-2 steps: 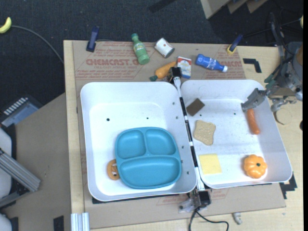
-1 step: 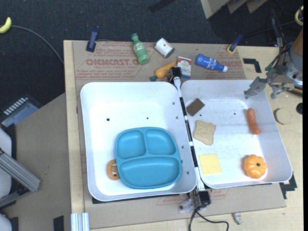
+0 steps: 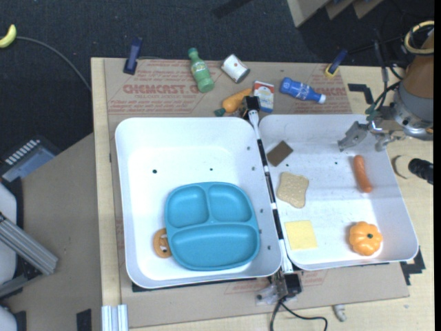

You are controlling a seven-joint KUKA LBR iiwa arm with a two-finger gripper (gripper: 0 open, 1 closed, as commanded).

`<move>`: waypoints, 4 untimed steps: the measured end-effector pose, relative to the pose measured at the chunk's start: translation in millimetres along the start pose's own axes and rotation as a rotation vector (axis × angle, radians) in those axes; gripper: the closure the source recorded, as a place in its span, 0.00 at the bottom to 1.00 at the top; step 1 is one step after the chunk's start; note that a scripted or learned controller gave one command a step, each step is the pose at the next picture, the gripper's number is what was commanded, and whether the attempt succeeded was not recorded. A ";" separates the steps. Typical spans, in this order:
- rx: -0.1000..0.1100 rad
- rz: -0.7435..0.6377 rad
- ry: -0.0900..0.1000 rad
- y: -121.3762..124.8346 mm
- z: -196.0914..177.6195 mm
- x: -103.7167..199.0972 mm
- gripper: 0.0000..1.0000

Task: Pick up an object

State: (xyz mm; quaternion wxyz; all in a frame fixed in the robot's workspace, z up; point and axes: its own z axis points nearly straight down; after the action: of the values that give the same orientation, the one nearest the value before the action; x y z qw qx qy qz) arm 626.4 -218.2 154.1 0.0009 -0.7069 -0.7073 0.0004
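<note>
My gripper hangs over the far right part of the right bin, open, with nothing between its fingers. An orange-red sausage lies just in front of it on the bin floor. The same bin holds a small orange pumpkin, a yellow cheese slice, a slice of toast and a brown square. In the left bin rests a blue divided plate, with a brown pretzel-like piece tucked at its left edge.
Behind the bins on the cardboard lie a green bottle, a white can, a small carton, a blue bottle and an orange item. Cables hang near the arm at the right.
</note>
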 end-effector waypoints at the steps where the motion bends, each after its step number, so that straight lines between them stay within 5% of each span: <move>1: -0.001 0.001 -0.001 -21.5 13.3 -5.6 0.00; 2: -0.003 0.000 -0.002 -5.5 37.2 -1.0 0.00; 4: -0.002 -0.005 0.009 -19.1 69.0 0.3 0.00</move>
State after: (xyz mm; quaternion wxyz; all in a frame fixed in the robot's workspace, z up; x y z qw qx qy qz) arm 607.1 -217.8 85.2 0.0035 -0.7053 -0.7089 -0.0034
